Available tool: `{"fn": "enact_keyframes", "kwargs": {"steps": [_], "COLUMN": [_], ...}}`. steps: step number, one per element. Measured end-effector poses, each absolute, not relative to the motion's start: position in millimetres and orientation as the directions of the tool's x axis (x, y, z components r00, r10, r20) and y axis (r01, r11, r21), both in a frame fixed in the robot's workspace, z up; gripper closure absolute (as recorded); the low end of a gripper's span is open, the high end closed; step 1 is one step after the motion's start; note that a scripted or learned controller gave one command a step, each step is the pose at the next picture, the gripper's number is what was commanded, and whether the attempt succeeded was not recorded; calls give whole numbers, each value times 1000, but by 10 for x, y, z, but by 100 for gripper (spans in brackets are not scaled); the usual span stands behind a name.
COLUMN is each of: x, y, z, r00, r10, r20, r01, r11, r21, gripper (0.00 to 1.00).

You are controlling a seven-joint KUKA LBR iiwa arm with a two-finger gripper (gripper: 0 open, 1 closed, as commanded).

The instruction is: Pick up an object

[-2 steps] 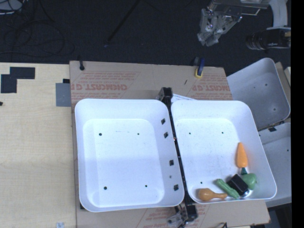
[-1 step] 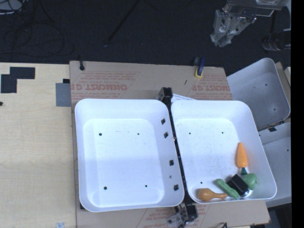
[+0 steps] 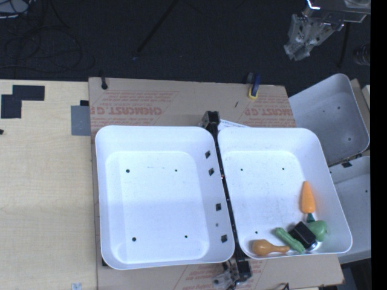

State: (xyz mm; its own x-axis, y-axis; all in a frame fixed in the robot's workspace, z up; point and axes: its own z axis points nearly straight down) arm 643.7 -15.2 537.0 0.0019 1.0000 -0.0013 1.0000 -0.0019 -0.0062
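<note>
Claw (image 3: 300, 41) sits high at upper right, well apart from both bins; I cannot tell its state from this view. Nothing picked yet. Candidates cluster in the right bin's (image 3: 266, 139) near corner: orange carrot-like piece (image 3: 308, 197), green toy (image 3: 315, 229), black block (image 3: 302, 235), yellow-orange piece (image 3: 268, 247). Approach, descent and grasp remain, I judge.

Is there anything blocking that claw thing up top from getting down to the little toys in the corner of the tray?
Nothing visible does. The gripper hangs high over the dark floor beyond the bench, and the orange piece, green piece, black block and yellow-orange piece lie uncovered in the right bin's near corner.
</note>
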Motion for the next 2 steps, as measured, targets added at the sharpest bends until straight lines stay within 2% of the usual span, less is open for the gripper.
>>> {"fn": "enact_keyframes", "kwargs": {"steps": [1,2], "x": [6438,6438], "y": [63,-283], "z": [5369,5370], "r00": [-2,2], "r10": [1000,1000], "r20": [0,-1], "r01": [1000,1000], "r11": [2,-2], "r21": [-7,-5], "gripper": [100,100]}}
